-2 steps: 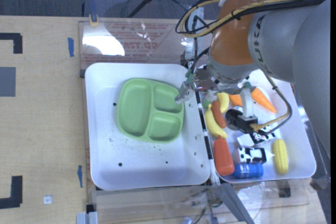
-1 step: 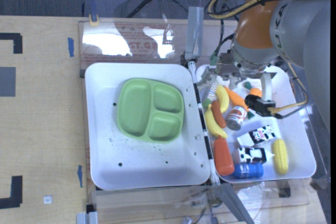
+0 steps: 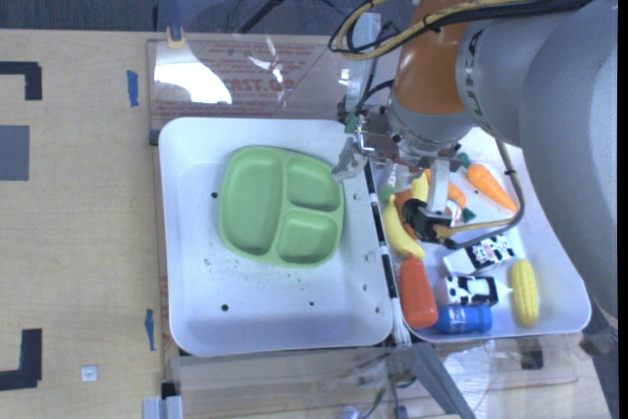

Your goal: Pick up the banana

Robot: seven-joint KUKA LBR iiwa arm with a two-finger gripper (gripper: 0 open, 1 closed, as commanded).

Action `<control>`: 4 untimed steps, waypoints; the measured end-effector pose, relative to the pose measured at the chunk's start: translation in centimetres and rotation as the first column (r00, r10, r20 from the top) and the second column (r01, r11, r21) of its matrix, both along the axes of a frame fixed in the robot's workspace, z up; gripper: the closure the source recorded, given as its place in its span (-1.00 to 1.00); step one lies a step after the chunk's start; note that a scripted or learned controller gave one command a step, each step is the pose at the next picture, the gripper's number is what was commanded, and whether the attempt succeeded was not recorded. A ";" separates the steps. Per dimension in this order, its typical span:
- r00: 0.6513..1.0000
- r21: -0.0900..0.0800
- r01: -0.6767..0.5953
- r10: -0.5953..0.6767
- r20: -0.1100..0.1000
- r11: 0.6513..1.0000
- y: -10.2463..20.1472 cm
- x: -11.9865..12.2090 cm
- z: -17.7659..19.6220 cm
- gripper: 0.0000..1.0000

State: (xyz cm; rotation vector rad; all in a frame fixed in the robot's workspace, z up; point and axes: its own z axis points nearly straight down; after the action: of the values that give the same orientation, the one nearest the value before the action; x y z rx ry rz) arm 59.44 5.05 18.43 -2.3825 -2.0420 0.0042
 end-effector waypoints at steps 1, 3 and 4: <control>1.000 0.000 -0.001 0.001 0.001 1.000 0.1 0.1 1.0 1.00; 0.988 -0.004 -0.152 0.152 0.017 0.988 8.2 1.5 -8.6 -1.00; 0.817 -0.002 -0.577 0.577 0.007 0.817 16.0 4.1 1.0 -1.00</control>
State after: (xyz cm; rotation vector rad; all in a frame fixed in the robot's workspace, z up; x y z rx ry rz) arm 63.50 21.00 19.42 -1.6562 -2.6717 -0.0030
